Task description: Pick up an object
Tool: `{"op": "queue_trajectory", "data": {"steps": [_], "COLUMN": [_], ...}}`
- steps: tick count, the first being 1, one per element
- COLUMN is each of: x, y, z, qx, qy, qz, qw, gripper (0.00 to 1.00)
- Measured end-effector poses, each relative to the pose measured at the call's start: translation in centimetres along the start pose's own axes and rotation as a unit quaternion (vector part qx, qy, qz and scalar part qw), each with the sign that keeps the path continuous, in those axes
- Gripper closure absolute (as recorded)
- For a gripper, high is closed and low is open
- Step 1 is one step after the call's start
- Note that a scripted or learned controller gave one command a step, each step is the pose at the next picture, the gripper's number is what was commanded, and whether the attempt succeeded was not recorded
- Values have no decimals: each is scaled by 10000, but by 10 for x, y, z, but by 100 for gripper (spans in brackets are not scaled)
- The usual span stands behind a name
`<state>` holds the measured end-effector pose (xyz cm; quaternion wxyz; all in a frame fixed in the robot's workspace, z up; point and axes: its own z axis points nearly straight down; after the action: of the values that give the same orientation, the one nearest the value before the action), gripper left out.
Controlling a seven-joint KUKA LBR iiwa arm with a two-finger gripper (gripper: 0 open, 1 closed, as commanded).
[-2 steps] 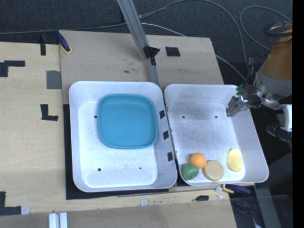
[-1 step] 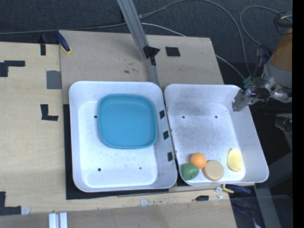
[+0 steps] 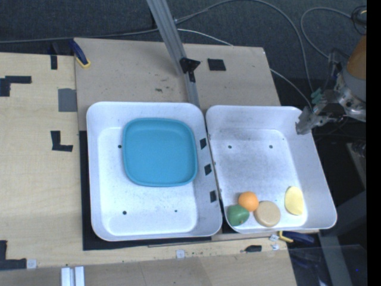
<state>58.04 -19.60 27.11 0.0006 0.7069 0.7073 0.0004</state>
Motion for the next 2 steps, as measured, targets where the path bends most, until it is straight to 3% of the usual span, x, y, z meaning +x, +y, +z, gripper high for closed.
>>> {"op": "queue_trajectory", "data": {"steps": [2], "x": [100], "y": [-4], "z": [-4], "qx": [8], "qy": [2], "qz": [-11], "qw": [10000], "gripper": [100]}}
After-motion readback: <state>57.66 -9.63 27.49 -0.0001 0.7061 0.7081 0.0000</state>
